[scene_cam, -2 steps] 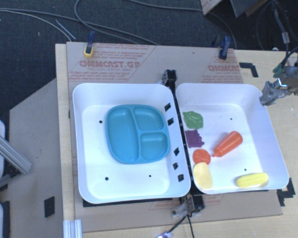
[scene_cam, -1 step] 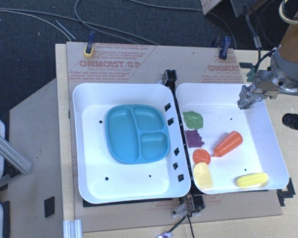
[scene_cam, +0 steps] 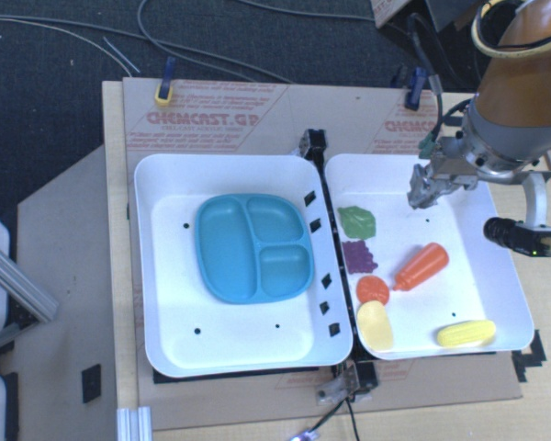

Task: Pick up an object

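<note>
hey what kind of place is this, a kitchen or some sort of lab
Likely a robotics lab test bench, not a kitchen: two white bins sit on a clamped board, the right one holding toy foods like a carrot and corn, with a robot gripper above and loose cables behind.

We see two white bins [scene_cam: 156, 246] on a tan board printed with red lettering [scene_cam: 202, 118]. The left bin holds a light blue divided tray [scene_cam: 254, 246]. In the right bin lie a green piece [scene_cam: 357, 220], a purple piece [scene_cam: 358, 256], an orange carrot [scene_cam: 422, 265], a red-orange round piece [scene_cam: 373, 289], a pale yellow piece [scene_cam: 376, 325] and a bright yellow corn cob [scene_cam: 466, 333]. The arm [scene_cam: 519, 81] is grey and orange.
</note>
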Available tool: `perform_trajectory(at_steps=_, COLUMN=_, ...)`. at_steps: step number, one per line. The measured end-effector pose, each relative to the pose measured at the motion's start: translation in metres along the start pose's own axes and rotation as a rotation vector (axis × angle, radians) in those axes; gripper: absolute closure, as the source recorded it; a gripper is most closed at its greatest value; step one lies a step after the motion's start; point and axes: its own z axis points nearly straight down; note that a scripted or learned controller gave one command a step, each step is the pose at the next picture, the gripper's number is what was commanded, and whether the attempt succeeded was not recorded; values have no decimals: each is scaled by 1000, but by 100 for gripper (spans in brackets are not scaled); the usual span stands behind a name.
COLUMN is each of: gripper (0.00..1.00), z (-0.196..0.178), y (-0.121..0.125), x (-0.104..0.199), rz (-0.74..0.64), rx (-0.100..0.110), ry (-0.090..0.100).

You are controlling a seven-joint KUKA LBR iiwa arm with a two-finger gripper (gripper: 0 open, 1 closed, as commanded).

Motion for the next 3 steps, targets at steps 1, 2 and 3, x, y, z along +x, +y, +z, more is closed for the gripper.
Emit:
perform_trajectory(at_steps=1, gripper=100, z=19, y=3, x=55, rz=0, rx=0, ry=0)
perform_trajectory(at_steps=2, gripper=100, z=18, y=18, x=109, rz=-1, rx=-5, ry=-1)
perform_trajectory(at_steps=3, gripper=100, z=40, y=21, x=163, rz=0, rx=1, ry=-1)
